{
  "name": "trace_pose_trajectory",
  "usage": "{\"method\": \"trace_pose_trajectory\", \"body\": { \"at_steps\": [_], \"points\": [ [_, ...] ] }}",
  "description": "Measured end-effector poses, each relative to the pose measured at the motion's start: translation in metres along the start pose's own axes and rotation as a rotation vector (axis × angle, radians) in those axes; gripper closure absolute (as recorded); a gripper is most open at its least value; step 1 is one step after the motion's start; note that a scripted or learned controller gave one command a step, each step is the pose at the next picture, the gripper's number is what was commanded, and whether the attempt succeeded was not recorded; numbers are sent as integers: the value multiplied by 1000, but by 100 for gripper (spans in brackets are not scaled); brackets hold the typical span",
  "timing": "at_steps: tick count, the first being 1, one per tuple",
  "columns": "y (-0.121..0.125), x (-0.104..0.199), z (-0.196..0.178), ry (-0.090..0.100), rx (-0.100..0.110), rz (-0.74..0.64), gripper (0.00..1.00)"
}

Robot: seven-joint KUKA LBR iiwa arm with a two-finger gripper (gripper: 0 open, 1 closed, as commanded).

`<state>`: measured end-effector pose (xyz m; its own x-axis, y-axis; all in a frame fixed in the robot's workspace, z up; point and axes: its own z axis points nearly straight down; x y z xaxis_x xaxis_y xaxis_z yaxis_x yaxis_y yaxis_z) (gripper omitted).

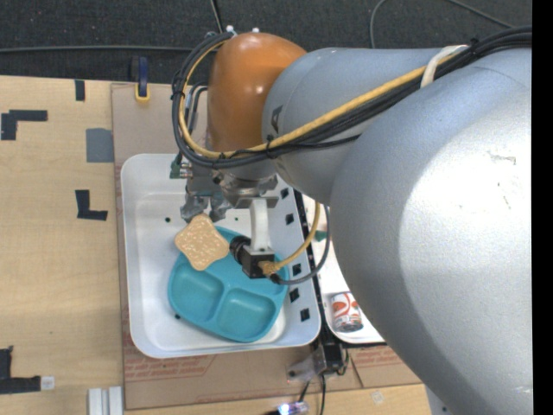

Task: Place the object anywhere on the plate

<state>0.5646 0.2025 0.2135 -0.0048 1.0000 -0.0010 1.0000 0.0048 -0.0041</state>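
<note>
Filling the right half of the view, nearest the lens, the big grey robot arm [432,197] is reaching in over the bench, its orange band [246,85] sitting above the wrist with yellow and black cables [285,137] looping around it. Below the wrist, the two-finger gripper [200,217] is hanging over the left shallow white bin [138,232]. A tan, waffle-textured cracker-like piece [202,242] is sitting right at the gripper's tip, overlapping the upper left rim of a turquoise divided plastic plate [226,301] lying inside that bin. Whether the fingers are spread or pinching the piece cannot be told. A red-and-white can [346,311] is lying in the right bin.
</note>
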Motion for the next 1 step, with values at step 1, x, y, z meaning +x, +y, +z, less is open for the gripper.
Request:
{"method": "trace_pose_trajectory", "body": {
  "at_steps": [1],
  "points": [
    [0,-1,0,-1,1,1,0]
  ]
}}
